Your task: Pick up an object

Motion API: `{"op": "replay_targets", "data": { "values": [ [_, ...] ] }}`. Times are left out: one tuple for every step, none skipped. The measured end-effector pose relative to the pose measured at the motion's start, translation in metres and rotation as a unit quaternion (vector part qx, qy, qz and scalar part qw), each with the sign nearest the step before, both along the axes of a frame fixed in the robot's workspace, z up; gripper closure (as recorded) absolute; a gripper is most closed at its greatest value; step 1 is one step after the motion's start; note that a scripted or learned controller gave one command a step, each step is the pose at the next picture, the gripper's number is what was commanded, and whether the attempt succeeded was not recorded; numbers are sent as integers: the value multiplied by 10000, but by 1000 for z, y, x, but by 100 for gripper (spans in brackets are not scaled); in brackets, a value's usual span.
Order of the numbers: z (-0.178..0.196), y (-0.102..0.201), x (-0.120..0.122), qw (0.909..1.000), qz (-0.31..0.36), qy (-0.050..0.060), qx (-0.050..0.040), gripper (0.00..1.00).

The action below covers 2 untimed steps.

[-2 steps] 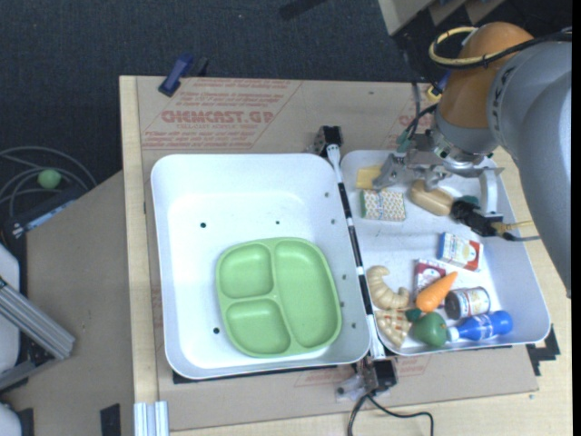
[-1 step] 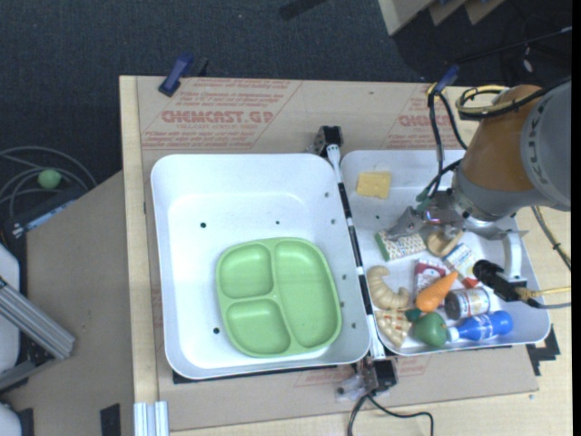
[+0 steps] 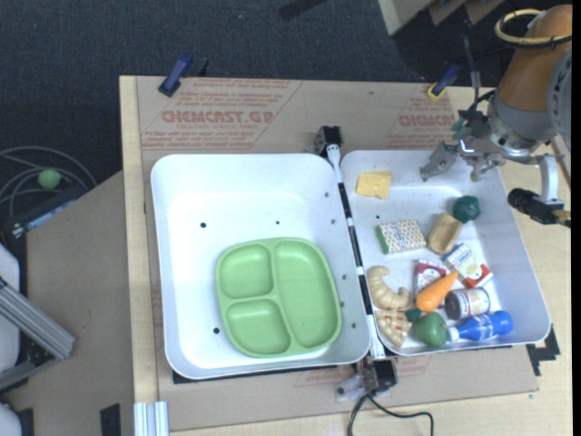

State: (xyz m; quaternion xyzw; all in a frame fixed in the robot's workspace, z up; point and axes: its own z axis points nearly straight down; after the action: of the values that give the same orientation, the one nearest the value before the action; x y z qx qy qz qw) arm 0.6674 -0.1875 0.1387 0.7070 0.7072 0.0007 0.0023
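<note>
The right bin [image 3: 526,271] holds several toy foods. A yellow cheese wedge [image 3: 373,184] lies at its far left. Nearer the front are a green patterned packet [image 3: 401,235], a tan bread piece [image 3: 444,232] and a dark green item [image 3: 467,209]. At the front lie a croissant [image 3: 386,289], an orange carrot [image 3: 438,289], a small can [image 3: 467,302], a blue bottle [image 3: 479,326] and a green fruit [image 3: 430,330]. My gripper [image 3: 457,165] hangs over the bin's far right corner, open, with nothing between its fingers. It is just behind the dark green item.
The left bin [image 3: 182,207] holds a green divided plate [image 3: 275,295]. A black clamp [image 3: 329,139] sits at the far end of the seam between the bins. Blue clips [image 3: 174,77] mark the board's back corners. The arm's orange band [image 3: 536,66] is at the upper right.
</note>
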Motion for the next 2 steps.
{"op": "replay_targets", "data": {
  "values": [
    [-38,-9,-44,10000,-1,29,11,0],
    [-54,13,-98,10000,-5,27,14,0]
  ]
}}
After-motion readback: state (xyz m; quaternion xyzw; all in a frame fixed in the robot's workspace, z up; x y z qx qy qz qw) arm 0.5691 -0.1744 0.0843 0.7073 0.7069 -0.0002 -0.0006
